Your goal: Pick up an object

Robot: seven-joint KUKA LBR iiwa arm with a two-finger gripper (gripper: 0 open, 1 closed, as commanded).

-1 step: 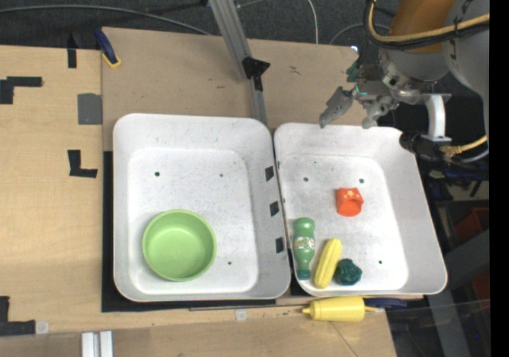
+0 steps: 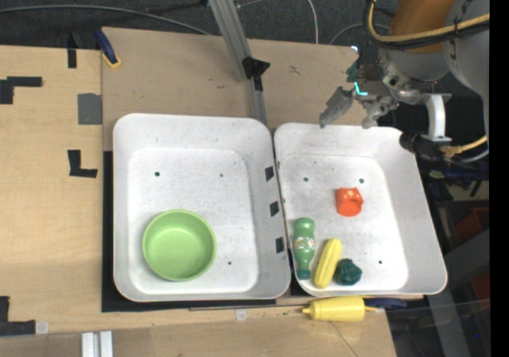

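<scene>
My gripper [image 2: 350,114] hangs above the far rim of the right bin [image 2: 413,188], its two fingers spread apart and nothing between them. In that bin lie an orange-red block [image 2: 348,201] near the middle, a green bottle [image 2: 303,243], a yellow banana-shaped piece [image 2: 327,261] and a dark green lump [image 2: 347,272] along the near edge. All of these lie well below and in front of the gripper.
The left bin [image 2: 127,188] holds a light green bowl [image 2: 180,245] at its near left. A yellow object [image 2: 337,309] lies on the bench just outside the right bin's near rim. A grey pole [image 2: 227,13] slants in behind the bins.
</scene>
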